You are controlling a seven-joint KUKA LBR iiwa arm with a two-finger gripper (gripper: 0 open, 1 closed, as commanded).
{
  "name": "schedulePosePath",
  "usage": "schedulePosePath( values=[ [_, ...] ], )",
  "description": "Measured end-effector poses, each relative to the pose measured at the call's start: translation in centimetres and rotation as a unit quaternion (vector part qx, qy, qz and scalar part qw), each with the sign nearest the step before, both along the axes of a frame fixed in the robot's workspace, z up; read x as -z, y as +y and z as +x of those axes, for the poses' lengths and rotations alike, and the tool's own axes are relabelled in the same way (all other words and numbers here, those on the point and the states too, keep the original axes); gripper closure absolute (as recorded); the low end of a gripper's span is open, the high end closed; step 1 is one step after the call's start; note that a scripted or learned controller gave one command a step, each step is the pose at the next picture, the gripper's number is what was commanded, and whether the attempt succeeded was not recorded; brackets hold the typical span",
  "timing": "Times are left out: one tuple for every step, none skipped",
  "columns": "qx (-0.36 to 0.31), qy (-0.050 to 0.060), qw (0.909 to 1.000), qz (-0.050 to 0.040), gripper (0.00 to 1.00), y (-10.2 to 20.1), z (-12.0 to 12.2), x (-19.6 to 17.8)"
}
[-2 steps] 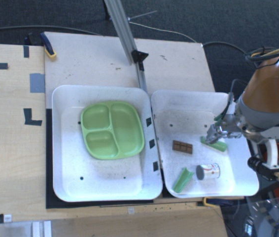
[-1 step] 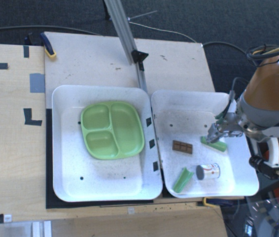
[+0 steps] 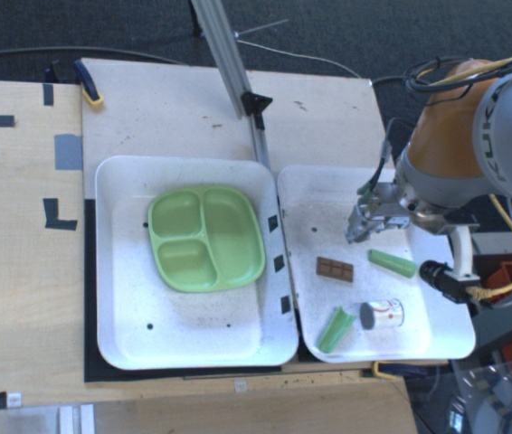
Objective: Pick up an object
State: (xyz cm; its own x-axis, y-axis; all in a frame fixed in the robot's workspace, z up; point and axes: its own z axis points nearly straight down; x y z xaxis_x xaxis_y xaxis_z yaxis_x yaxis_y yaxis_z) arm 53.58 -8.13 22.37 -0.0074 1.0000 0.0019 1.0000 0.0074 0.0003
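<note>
You've got the gripper (image 3: 357, 233) low over the right bin (image 3: 310, 188), mid-bin; can't tell its state from here. Choc bar (image 3: 335, 269) lies just below it, green stick (image 3: 392, 262) near the right edge, green wedge (image 3: 335, 330) and small bottle (image 3: 382, 314) by the front edge. Left bin (image 3: 111, 242) carries a green tray (image 3: 207, 238).

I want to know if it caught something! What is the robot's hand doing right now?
Hand: over the right bin, above the brown chocolate bar; whether it grips anything cannot be told.
</note>
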Motion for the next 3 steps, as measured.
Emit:
schedulePosePath(
  values=[
    [0.000,0.001,1.0000,-0.0002,1.00,4.9,2.2,1.0],
    [0.000,0.001,1.0000,-0.0001,1.00,10.2,4.7,1.6],
    [0.000,0.000,1.0000,0.0000,1.00,15.3,7.5,1.6]
  ],
)
